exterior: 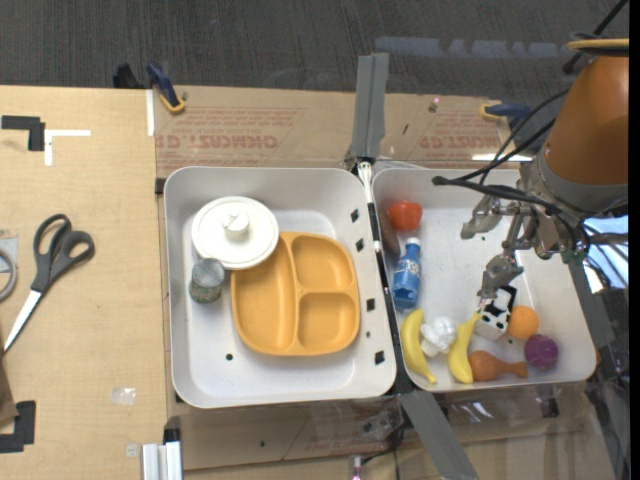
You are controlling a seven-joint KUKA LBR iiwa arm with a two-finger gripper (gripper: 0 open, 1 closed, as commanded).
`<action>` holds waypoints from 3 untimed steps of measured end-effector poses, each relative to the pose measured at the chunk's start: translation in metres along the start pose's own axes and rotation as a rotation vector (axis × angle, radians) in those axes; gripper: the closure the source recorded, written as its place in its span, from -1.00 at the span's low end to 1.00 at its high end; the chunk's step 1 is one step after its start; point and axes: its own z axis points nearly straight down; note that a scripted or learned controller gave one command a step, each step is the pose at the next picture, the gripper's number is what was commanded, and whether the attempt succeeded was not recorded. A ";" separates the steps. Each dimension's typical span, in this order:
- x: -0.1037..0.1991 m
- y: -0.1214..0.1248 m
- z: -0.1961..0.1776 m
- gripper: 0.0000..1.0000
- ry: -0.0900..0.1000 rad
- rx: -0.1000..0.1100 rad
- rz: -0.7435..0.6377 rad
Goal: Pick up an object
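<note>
Two bins side by side, and the action is all in the right bin [572, 286]. The gripper [497, 276] hangs over its near right part, right above a little black-and-white toy [494, 316] – looks like a cow, though it's too small to be sure. I can't tell if the fingers are open or closed; the metal parts blur together at this angle, and nothing is visibly held between them.

If that toy is the target, my guess is the tricky bit is the crowding. An orange ball [523, 321] touches it on one side and a banana [461, 349] lies just beside it on the other, so the fingers want to come straight down and close across the toy's narrow side, not wedge onto a neighbour.

Rest of the right bin: a second banana [413, 344], something small and white [436, 336] between the two bananas, a carrot-like orange piece [494, 366], a purple ball [541, 351], a blue bottle [405, 272] and a red-orange item [405, 214] at the far left.

The left bin [180, 338] holds a yellow divided plate [296, 293], a white lidded pot [235, 232] touching its far corner, and a small grey can [207, 280] – all well apart from the gripper.
</note>
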 end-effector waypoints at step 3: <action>0.009 -0.028 0.130 -1.00 0.000 0.000 0.070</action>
